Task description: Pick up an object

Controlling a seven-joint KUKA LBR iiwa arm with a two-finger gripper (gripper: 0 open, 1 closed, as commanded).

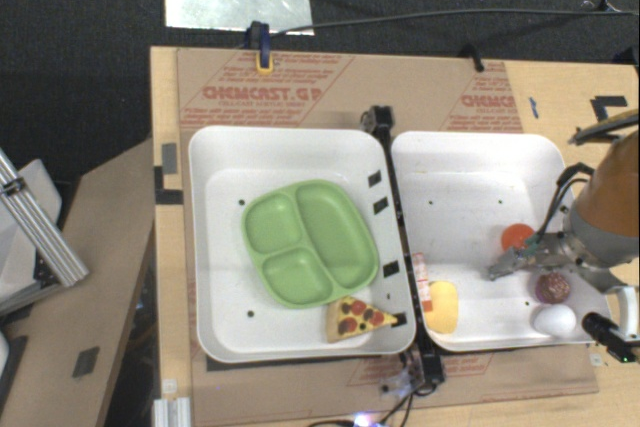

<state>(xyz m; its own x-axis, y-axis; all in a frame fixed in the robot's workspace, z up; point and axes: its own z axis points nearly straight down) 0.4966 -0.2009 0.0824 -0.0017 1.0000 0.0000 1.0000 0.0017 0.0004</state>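
Observation:
My gripper (533, 261) hangs low over the right part of the right bin (470, 165). Just behind it lies a small orange ball (516, 236). A dark red round object (552, 288) rests right beside it on the near side, and a white egg-shaped object (553, 320) lies in front of that. By the bin's left wall sits a yellow object (442, 306) with a small red-and-white item (419, 267) behind it. Nothing shows as held.
The left bin (220, 215) holds a green divided plate (310, 242) and a pizza slice (358, 317) at its near right corner. A raised divider (395, 235) separates the bins. The arm's wrist (610, 205) enters at the right edge.

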